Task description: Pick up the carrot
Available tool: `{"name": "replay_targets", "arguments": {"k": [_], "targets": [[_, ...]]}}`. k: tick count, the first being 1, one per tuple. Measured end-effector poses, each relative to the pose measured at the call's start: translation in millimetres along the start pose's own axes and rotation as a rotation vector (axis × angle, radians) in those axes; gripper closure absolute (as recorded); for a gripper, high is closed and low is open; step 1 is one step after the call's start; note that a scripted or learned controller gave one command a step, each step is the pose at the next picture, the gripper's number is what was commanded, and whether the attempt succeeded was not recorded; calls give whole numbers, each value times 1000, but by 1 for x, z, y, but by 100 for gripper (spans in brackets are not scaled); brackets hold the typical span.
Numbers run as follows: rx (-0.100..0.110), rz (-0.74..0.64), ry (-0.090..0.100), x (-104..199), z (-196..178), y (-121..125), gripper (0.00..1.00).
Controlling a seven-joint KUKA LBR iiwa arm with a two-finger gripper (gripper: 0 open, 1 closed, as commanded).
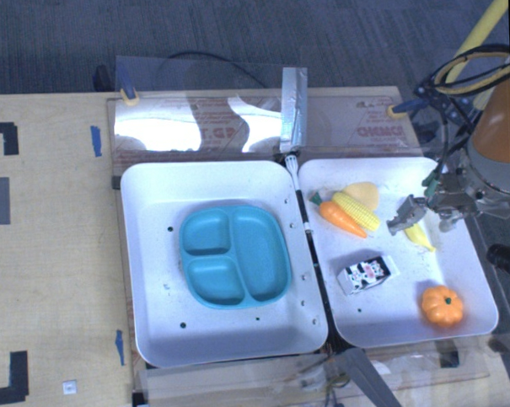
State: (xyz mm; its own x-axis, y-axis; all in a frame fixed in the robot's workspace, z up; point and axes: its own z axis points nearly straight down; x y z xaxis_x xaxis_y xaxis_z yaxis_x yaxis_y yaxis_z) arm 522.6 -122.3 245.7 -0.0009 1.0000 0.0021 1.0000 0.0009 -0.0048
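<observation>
The carrot (340,219) is orange with a green top and lies at the upper left of the right bin (477,256), pressed against a yellow corn cob (357,211). My gripper (424,221) hovers over the right side of that bin, well to the right of the carrot and apart from it. It is open, with one finger (402,220) pointing left. A small yellow piece (420,237) lies on the bin floor just below the gap between the fingers, and nothing is held.
The right bin also holds a pale yellow round item (363,192) behind the corn, a black-and-white carton (365,273) in the middle and an orange pumpkin (442,307) at the front right. A blue divided plate (235,255) sits in the left bin (147,245).
</observation>
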Motion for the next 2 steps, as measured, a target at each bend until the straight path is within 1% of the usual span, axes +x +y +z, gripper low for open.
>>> {"name": "replay_targets", "arguments": {"k": [1,2], "targets": [[1,-190,0,66,64,60,0],[-10,-152,-5,8,156,100,0]]}}
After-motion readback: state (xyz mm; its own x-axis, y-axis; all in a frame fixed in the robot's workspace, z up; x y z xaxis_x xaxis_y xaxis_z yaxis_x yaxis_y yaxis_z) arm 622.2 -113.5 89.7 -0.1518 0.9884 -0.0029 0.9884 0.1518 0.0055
